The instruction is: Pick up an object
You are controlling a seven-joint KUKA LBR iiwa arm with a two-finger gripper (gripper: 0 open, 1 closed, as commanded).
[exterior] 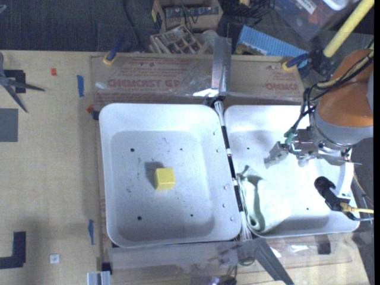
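Hovering: claw [277,155] over right bin [279,114] | grip state unclear | yellow block [164,178] mid left bin [113,129]

arm [350,108]: grey shell banded in orange above the wrist | tool [285,152]: grey metal parts at right of frame | black cables looped alongside

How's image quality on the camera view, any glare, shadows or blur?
Camera view: glare on the clear plastic sheet behind the bins; the yellow block casts a short shadow to its upper left in the left bin; the gripper over the right bin looks soft; overall low resolution, slightly hazy.
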